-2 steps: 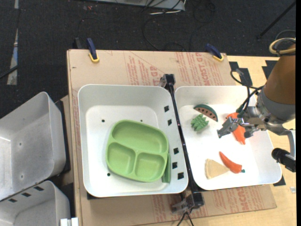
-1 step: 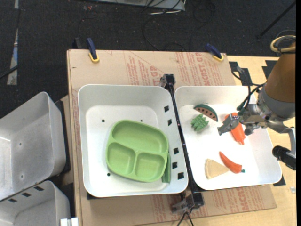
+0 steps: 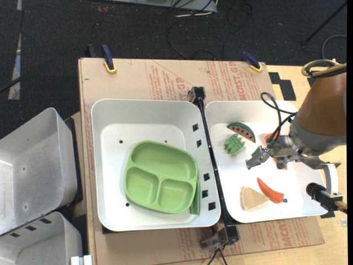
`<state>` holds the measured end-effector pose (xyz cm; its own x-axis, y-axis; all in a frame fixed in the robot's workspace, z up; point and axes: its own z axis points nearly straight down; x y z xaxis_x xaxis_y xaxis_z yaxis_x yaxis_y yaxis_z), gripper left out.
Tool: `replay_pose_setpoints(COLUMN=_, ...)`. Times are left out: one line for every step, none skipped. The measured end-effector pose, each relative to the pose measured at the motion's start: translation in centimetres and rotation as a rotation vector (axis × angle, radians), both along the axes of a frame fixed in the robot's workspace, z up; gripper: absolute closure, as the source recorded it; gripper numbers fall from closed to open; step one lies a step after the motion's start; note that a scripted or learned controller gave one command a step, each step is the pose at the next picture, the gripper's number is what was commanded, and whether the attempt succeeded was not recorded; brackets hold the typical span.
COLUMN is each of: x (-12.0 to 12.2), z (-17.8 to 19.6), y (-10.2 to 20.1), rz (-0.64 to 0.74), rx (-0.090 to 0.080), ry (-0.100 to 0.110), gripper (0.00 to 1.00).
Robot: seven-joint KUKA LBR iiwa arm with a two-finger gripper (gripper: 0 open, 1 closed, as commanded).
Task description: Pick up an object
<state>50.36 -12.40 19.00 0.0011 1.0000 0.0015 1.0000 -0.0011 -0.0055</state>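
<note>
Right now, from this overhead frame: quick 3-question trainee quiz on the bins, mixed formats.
1. True or false: the green divided plate lies in the left bin.
2. Which item lies closest to the claw? A) watermelon slice B) orange carrot C) tan wedge
3. Fill in: the green leafy toy sits just below the ____ slice.

Key: 1 true; 2 B; 3 watermelon.

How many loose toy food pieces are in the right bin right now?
4: a watermelon slice at the far side, a green leafy piece just below it, an orange carrot near the front, a tan wedge beside it. The arm may hide more.
</note>
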Motion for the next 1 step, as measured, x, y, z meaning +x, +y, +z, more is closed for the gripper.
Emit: replay_pose_setpoints(x=0.03, z=-6.44, y=0.04, rz=-0.001, rx=0.000, ry=0.001, gripper=0.00)
